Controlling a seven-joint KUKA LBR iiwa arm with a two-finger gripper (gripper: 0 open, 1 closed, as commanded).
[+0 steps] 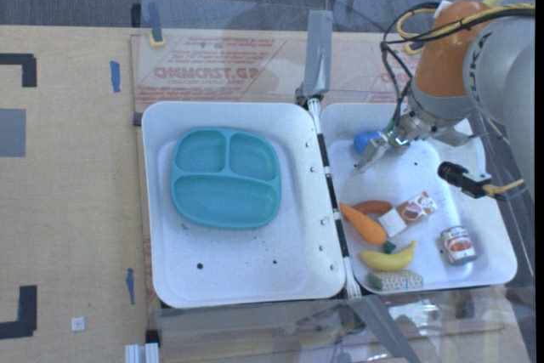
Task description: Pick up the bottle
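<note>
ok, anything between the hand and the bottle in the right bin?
Nothing visible. The hand is right beside the blue bottle at the far left of the right bin. The carrot and the sausage lie nearer the front, off that path.

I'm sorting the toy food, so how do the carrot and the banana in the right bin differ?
The carrot is orange with a green tip at its lower right end; the banana is yellow. The carrot is straight and tapered, while the banana curves upward at both ends. The carrot lies on a slant; the banana lies closer to level, just below it. Both rest in the right bin, near its left wall.
</note>
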